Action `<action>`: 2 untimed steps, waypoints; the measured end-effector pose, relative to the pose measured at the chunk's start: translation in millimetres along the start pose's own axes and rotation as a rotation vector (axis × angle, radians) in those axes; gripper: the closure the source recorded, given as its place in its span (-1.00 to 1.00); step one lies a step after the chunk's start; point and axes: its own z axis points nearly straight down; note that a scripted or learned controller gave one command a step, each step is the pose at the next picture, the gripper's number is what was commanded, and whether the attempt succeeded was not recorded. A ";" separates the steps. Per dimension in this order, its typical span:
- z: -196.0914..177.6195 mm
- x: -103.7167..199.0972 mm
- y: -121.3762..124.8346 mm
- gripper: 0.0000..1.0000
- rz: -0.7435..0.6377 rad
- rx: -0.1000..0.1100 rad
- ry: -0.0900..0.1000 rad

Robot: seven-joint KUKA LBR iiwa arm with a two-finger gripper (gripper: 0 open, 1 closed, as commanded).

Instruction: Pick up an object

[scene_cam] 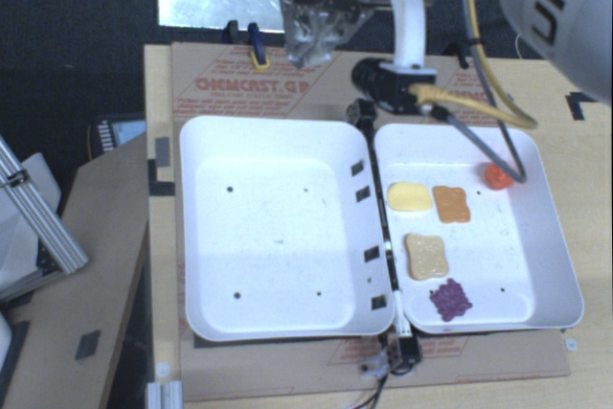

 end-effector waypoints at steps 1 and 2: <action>-0.6 -1.9 -21.7 1.00 0.001 0.001 0.000; -12.2 -1.5 -20.7 1.00 -0.001 -0.002 0.002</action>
